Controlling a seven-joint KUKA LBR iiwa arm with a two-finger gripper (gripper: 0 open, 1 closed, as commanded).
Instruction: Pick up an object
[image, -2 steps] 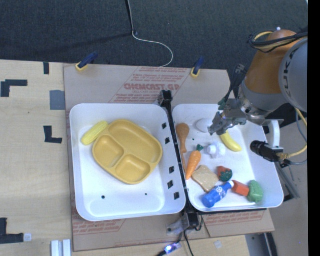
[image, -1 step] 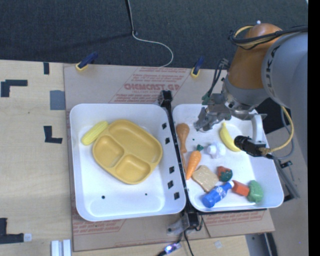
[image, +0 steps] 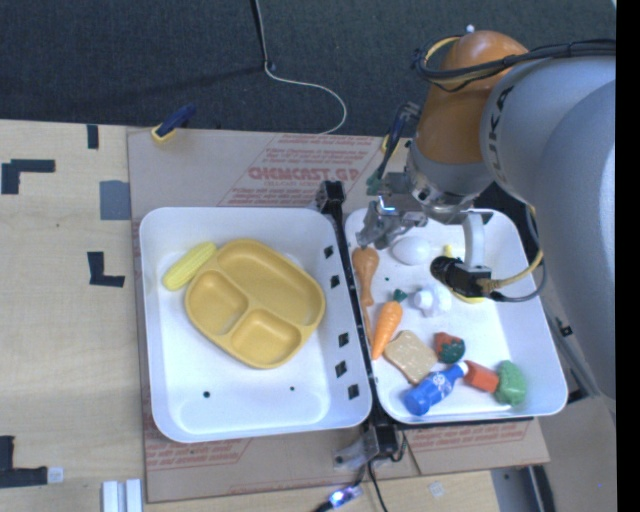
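My gripper hangs over the far left corner of the right bin. Just below it lies an orange cone-shaped piece, and a white egg-like object sits right beside it. Further toward the front I see a carrot with a green top, a slice of toast, a blue bottle, a red and green piece, a red piece and a green piece. Nothing shows held in the gripper.
The left bin holds a yellow divided plate and a yellow corn cob at its far left. A black divider runs between the bins. The big grey arm covers the right bin's far right side.
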